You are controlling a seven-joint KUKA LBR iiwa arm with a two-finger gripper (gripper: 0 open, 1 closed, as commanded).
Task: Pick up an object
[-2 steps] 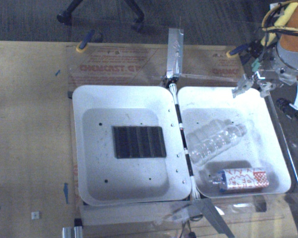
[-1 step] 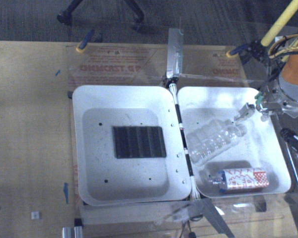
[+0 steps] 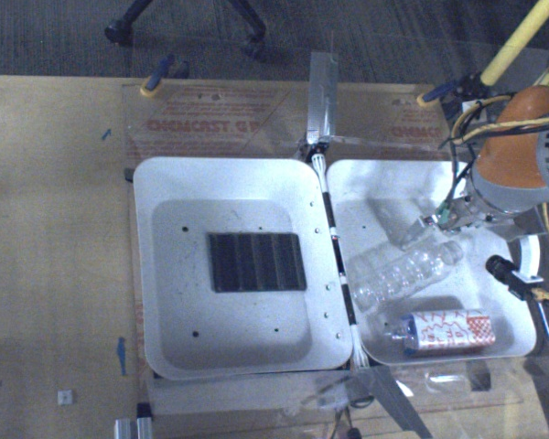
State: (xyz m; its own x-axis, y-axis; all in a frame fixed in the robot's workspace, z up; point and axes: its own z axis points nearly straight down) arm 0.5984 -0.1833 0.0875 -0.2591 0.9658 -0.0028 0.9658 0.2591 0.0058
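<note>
Camera view: gripper (image 3: 442,219) sits low over the right bin (image 3: 349,183), near its upper right part, coming in from the right edge under the orange band (image 3: 522,144) of the grey arm. Jaw state: cannot tell, the tip is small and blurred against the white bin and the clear plastic beneath. Nothing can be made out between the jaws.

Just below and left of the tip lies a clear plastic bottle (image 3: 404,273), on its side, running diagonally from lower left to upper right, its upper end close to the gripper; contact there is unclear. Nearer the front wall of the same bin lies a red-and-white patterned can (image 3: 444,331), on its side, dark end pointing left, apart from the bottle.

Left bin (image 3: 156,199) touches the right bin along the middle seam and holds a dark ribbed rectangular tray (image 3: 256,262), flat at its centre.

Both bins rest on a wooden bench (image 3: 46,245). A yellow pole (image 3: 522,30) slants at top right.
</note>
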